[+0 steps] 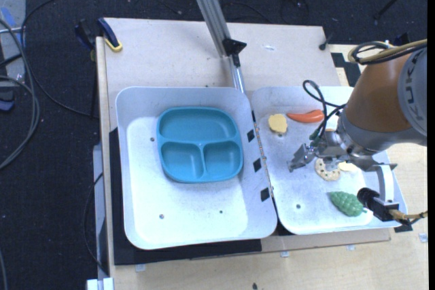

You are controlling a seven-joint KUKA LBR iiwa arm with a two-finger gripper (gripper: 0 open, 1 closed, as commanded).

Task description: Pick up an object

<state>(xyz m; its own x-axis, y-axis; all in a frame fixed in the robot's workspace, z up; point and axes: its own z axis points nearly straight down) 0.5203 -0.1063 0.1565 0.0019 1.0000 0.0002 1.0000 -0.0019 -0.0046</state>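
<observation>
The right bin (299, 214) holds several small items. An orange carrot-shaped piece (305, 116) lies near its far side, with a round yellow piece (276, 123) just left of it. A tan speckled cookie (329, 172) sits mid-bin, and a green knobbly piece (346, 203) lies nearer the front. My gripper (306, 156) hangs low over the middle of this bin, just left of the cookie and below the carrot. Nothing is seen held in it. A pale yellowish bit (347, 166) peeks out from under the wrist, right of the cookie.
The left bin (143, 214) holds a blue divided plate (200, 144) toward its far side. A slanted metal pole (211, 3) comes down to the bench behind the bins. The arm's grey body covers the right bin's far right part.
</observation>
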